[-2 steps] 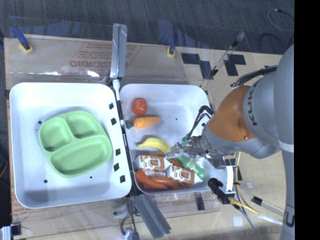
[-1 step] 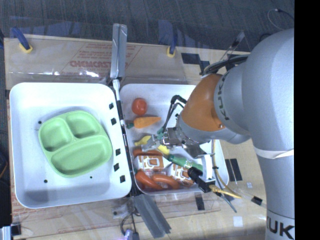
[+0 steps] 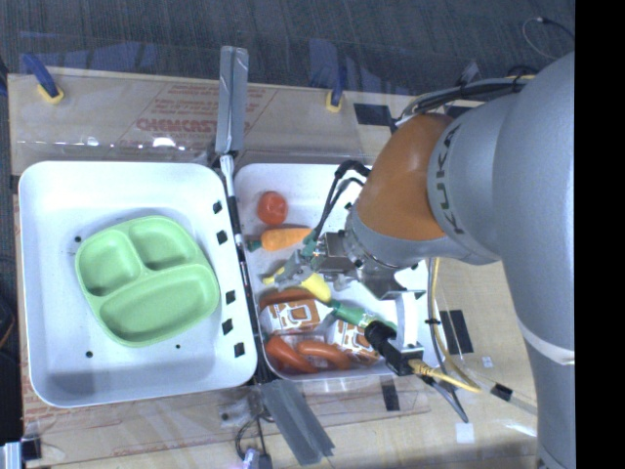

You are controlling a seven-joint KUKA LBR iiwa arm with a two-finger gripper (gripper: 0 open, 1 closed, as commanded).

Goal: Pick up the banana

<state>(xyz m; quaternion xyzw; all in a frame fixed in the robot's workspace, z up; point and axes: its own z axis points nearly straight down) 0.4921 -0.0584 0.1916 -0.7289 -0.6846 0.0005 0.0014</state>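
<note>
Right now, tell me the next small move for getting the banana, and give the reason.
Probably a short, slow descent straight onto the banana. The gripper hangs just above its yellow tip in the right bin, so little sideways correction seems needed. Go gently: the carrot and a snack packet lie close on either side and could be nudged.

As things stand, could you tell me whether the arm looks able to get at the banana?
Probably yes: the gripper hangs right over the banana in the right bin. The carrot and a sauce packet crowd it, though.
</note>
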